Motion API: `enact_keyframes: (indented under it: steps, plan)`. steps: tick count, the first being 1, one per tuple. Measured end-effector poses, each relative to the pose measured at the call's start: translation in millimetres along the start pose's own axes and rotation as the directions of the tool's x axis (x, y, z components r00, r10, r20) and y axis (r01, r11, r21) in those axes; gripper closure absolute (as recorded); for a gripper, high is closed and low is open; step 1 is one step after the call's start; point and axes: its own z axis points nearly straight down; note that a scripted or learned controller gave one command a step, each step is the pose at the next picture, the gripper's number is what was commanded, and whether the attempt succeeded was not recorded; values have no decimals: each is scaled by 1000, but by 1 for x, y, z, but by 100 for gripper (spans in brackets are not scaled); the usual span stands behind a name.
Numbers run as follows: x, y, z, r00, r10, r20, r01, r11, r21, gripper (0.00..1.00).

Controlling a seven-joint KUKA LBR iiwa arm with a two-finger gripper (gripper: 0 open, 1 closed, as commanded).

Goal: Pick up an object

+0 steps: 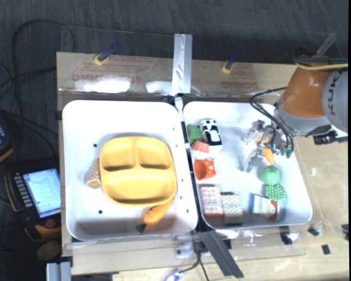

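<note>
Camera view: hand [258,147] being held over right bin [301,212], fingers spread open, nothing clamped between them. Small orange piece [269,155] lying just beside fingertips. Green ball [270,174] being left just below, round, smooth.

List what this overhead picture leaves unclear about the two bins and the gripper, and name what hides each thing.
- Gripper, camera view: too small and cluttered to judge its grip.
- Carrot: its upper end is tucked under the yellow tray.
- Cone-shaped toy: partly covered by the tray's left edge.
- Small cartons: print too small to read.
- Arm: cut off by the right edge.
</note>
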Motion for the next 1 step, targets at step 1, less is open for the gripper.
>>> enact_keyframes:
  steps: [1]
  plan:
    - [50,-17,-2,991,133,4,-133,991,-1,0]
